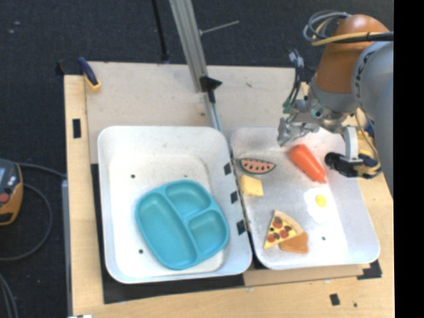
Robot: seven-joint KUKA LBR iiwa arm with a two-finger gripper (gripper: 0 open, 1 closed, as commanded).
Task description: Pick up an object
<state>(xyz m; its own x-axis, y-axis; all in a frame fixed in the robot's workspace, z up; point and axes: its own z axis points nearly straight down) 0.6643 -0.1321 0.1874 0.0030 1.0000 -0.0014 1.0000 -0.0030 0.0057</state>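
The gripper (286, 134) hangs over the far edge of the right bin (358, 247), just beside the carrot (309, 162); whether it is open or closed cannot be told, and nothing shows in its grasp. The carrot lies near the bin's far right corner. A watermelon slice (256, 165) and a cheese piece (252, 187) sit along the bin's left edge, a fried egg (317, 204) toward the right edge, a pizza slice (285, 232) near the front. The left bin (119, 144) carries a blue divided plate (182, 224).
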